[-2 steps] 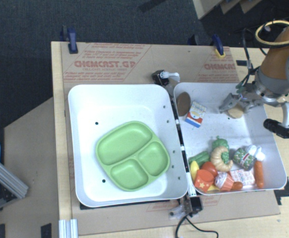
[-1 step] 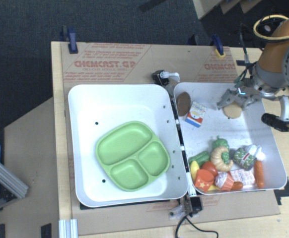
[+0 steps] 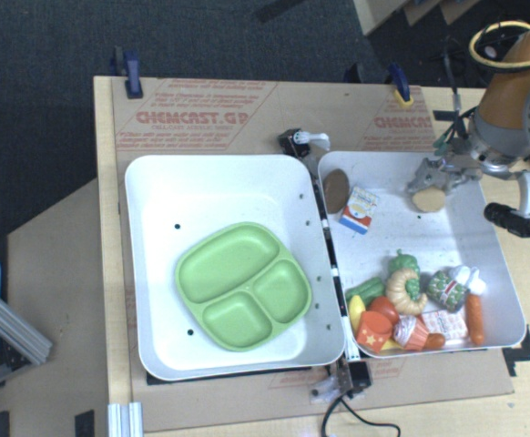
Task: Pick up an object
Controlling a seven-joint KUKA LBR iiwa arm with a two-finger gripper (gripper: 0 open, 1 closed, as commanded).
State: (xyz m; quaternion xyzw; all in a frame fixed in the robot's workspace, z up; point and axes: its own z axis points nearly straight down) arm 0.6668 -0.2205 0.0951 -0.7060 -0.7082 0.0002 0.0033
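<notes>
The gripper (image 3: 440, 178) hangs over the far right corner of the right bin (image 3: 506, 271), just above a tan round object (image 3: 428, 200); whether its fingers are apart or together I cannot tell. Toy food (image 3: 415, 303) crowds the bin's near edge (packed tight), leaving bare floor mid-bin around a small carton (image 3: 361, 209). A green divided plate (image 3: 242, 285) sits centred in the left bin (image 3: 147, 244).
</notes>
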